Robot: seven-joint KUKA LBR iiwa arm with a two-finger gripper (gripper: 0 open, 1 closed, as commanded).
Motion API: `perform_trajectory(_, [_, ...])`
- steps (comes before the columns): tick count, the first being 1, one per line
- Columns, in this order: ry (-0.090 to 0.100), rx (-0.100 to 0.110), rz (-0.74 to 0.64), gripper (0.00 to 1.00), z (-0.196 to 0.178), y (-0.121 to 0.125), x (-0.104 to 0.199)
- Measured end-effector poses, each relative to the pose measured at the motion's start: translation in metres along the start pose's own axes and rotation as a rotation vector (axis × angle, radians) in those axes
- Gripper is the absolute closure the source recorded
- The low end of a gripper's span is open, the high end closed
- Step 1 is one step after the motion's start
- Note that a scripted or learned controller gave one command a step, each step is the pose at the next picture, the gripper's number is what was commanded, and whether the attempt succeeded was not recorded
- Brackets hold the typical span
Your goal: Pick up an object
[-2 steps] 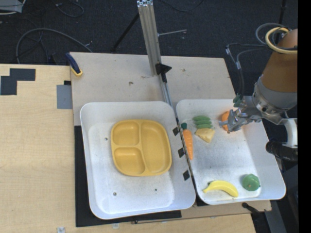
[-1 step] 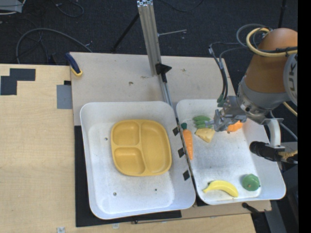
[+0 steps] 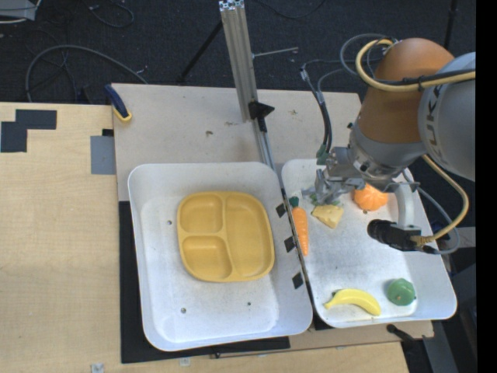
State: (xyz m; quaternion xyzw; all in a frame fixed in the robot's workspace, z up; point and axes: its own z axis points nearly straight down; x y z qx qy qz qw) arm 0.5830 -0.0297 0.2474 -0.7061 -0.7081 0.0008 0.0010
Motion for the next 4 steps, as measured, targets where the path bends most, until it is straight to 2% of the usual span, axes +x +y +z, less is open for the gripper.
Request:
perform_trajectory(2, [-0.001, 0.003, 0.001, 1.0, 0.025, 0.0, 0.09])
perform_trajectory(3, [0.0, 0.0, 0.0, 1.0, 0.031, 0.013, 0.14])
perform_trajectory(4, [-0.001, 0.002, 0.0, 0.0, 0.031, 0.012, 0.14])
